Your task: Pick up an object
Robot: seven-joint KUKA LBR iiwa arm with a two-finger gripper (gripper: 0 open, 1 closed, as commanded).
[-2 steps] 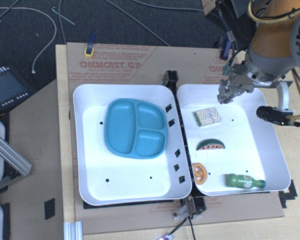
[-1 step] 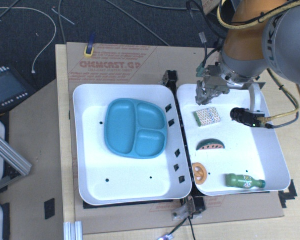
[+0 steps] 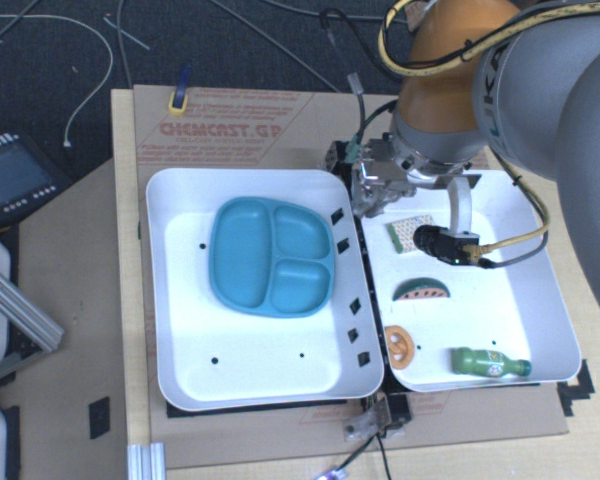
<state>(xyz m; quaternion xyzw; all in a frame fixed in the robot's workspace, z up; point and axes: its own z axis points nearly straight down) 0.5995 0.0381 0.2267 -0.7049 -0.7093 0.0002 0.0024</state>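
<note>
Two shallow white bins side by side on a cardboard-covered bench. Left bin [image 3: 170,298]: a blue divided plate [image 3: 272,256], three compartments, lying flat toward the upper middle. Right bin [image 3: 540,298]: a small patterned card [image 3: 408,234] near the upper left, a watermelon slice [image 3: 422,290] below it, a pretzel [image 3: 398,346] at the lower left close to the wall between the bins, a green bottle [image 3: 490,363] on its side along the lower edge. All four well apart from one another, none lifted. Grey arm [image 3: 550,78] in from the right, orange band [image 3: 460,28] above the wrist, yellow cable looped over it. Gripper [image 3: 380,190] low over the upper left corner of the right bin, just above the card, beside the dividing wall. Jaw opening: cannot tell, hidden under the wrist housing; nothing seen between them. Black fitting with a yellow lead [image 3: 450,245] just right of the card. Loose white cables [image 3: 100,28] on the dark floor at upper left, a small screen [image 3: 15,173] at the left edge.
</note>
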